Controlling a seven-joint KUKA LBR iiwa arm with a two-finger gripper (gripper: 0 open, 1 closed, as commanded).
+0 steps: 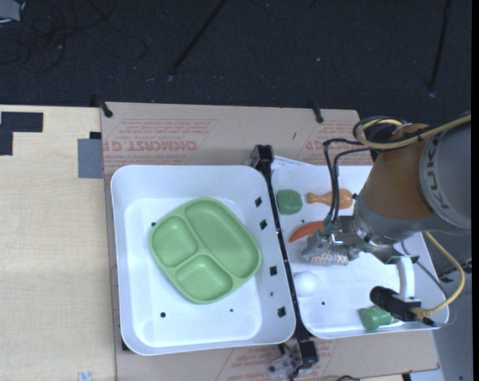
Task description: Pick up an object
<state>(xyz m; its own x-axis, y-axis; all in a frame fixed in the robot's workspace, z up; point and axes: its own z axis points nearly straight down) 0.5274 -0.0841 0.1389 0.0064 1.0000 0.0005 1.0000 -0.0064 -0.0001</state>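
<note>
My gripper [330, 243] hangs low over the middle of the right bin [342, 324], under the grey arm and its orange band. A speckled, pale object [325, 255] lies right under it; whether the two touch is unclear. A red-orange curved piece [304, 231] sits just left of the gripper. Behind it lie a small round green item [288, 201] and an orange piece with a tan end [338, 199]. A white rounded object [305, 282] rests near the bin's left wall, and a green block [374, 317] sits at the front right.
The left bin [136, 292] holds a green plate with three compartments [205, 248]. A black divider [275, 244] runs between the bins. Cardboard [183, 133] lies under both, with a wooden bench top [40, 252] to the left.
</note>
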